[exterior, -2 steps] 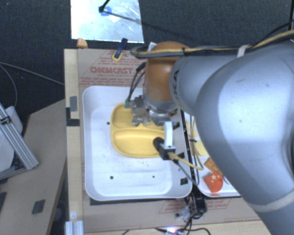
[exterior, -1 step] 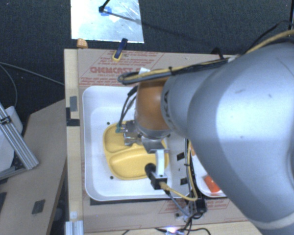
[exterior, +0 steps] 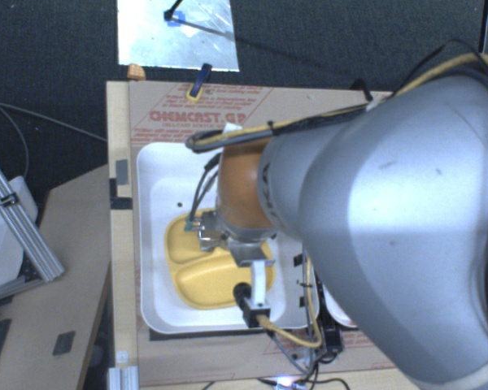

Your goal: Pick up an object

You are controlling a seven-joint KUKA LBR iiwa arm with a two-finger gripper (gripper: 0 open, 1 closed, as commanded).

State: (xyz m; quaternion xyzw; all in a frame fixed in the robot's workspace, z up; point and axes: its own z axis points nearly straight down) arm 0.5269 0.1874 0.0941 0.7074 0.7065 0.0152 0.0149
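A pale yellow, rounded soft object (exterior: 197, 276) lies in the left white bin (exterior: 158, 187), filling its lower half. The grey arm with its orange band reaches down over the bin from the right, and its wrist hangs directly over the yellow object's right side. The gripper's fingers are hidden beneath the wrist, so the contact with the yellow object is out of sight.
The arm's big grey body covers the right bin almost entirely. A cardboard sheet (exterior: 211, 108) lies under the bins, with a small blue-and-yellow tool (exterior: 198, 83) on its far edge. A shiny metal plate (exterior: 177, 21) rests on the dark floor beyond. Aluminium rails (exterior: 16, 210) stand at the left.
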